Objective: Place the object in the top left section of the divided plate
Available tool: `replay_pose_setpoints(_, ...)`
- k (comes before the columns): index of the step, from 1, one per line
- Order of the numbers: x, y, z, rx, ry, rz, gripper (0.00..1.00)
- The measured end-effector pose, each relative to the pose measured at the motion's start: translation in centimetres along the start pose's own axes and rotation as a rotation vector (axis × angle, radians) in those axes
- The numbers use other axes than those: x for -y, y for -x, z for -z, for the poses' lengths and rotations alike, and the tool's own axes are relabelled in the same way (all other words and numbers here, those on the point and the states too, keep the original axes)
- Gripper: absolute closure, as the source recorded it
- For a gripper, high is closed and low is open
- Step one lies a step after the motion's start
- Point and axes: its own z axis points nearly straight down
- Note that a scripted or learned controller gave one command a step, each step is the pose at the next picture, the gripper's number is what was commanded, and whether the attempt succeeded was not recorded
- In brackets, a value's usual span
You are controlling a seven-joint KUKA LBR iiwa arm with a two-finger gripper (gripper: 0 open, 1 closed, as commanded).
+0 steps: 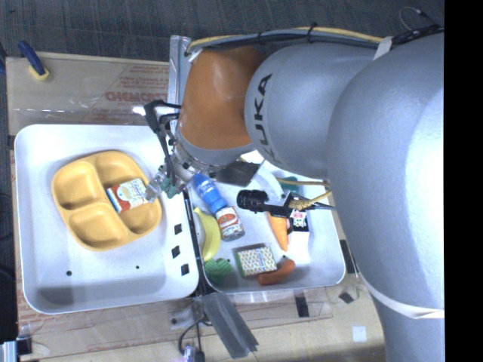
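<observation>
The hand (163, 183) (finger state cannot be determined) sits at the right rim of the yellow divided plate (79, 183) in the left bin (45, 277), beside the small carton (130, 194) lying in the plate.

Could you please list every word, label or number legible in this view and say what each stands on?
"UKA", the visible part of the maker's name, runs sideways on the grey arm.
Red lettering on the clear sheet behind the left bin is mirrored and too faint to read.
The small carton in the yellow divided plate has print too small to read.
The blue bottle and the patterned packet in the right bin carry blurred labels.
</observation>
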Motion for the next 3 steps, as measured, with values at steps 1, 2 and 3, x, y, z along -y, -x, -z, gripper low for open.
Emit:
replay_pose_setpoints(1, -3.3, -2.1, 1.6, 0.0, 0.0, 0.136, 1.0)
replay_pose_setpoints(2, 3.0, -3.1, -1.7, -0.002, -0.001, 0.283, 1.0)
replay_pose_setpoints(3, -5.0, 2.1, -10.4, 0.015, 0.014, 0.416, 1.0)
